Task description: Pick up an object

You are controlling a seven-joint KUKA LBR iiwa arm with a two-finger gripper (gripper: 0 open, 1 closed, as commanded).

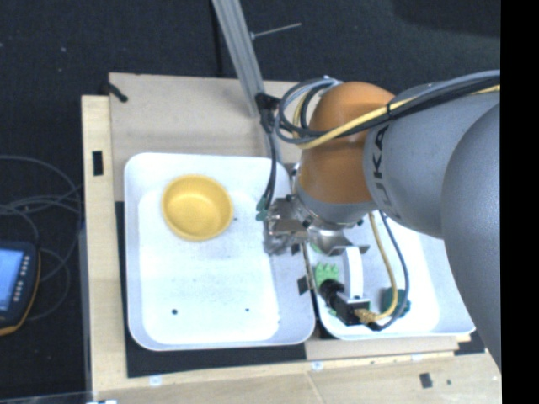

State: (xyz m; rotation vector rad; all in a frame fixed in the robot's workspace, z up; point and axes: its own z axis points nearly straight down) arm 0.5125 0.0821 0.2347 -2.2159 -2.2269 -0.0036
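Observation:
A yellow bowl [197, 207] sits upright in the upper left of the left bin [210, 310]. My gripper [285, 232] hangs over the left bin's right wall, near the divide between the two bins, about a bowl's width to the right of the bowl and apart from it. The orange band and grey wrist cover most of it from above. Nothing can be seen held in it. A small green piece [327, 272] shows just under the wrist over the right bin; I cannot tell whether it lies in the bin or belongs to the arm.
The right bin [425, 305] is largely hidden by the arm. A metal rail [237, 36] slants up from the bench's back. A handheld screen [13, 280] with cables lies off the bench at the left.

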